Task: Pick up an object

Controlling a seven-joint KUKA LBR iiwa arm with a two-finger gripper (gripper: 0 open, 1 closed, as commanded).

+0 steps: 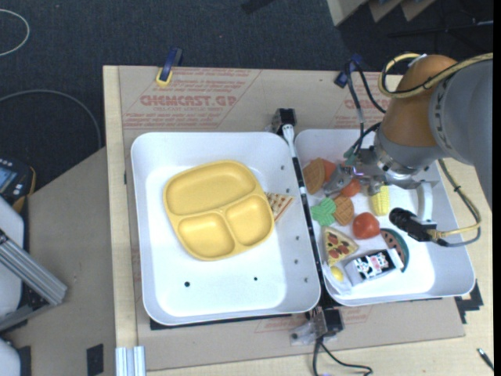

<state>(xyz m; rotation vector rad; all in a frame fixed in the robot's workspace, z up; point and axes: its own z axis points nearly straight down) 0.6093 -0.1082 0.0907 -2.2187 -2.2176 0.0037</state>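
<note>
The right bin (450, 269) holds several toy foods. Among them are a brown-orange piece (315, 174), a green leafy piece (323, 211), an orange cracker (343, 208), a red tomato (365, 225) and a yellow corn cob (380, 202). Nearer the front lie a pizza slice (339, 245), a black-and-white carton (372, 265) and a watermelon slice (398, 246). My gripper (351, 181) is low over the bin's back part, just right of the brown-orange piece and above the cracker. A small red-orange piece (351, 187) lies right at its tip.
The left bin (149, 163) bears a yellow divided plate (218, 208), with a waffle piece (279, 204) at its right edge. A black divider (301, 202) separates the bins. The grey arm (438, 116) and a black cable (423, 229) hang over the right bin's back right.
</note>
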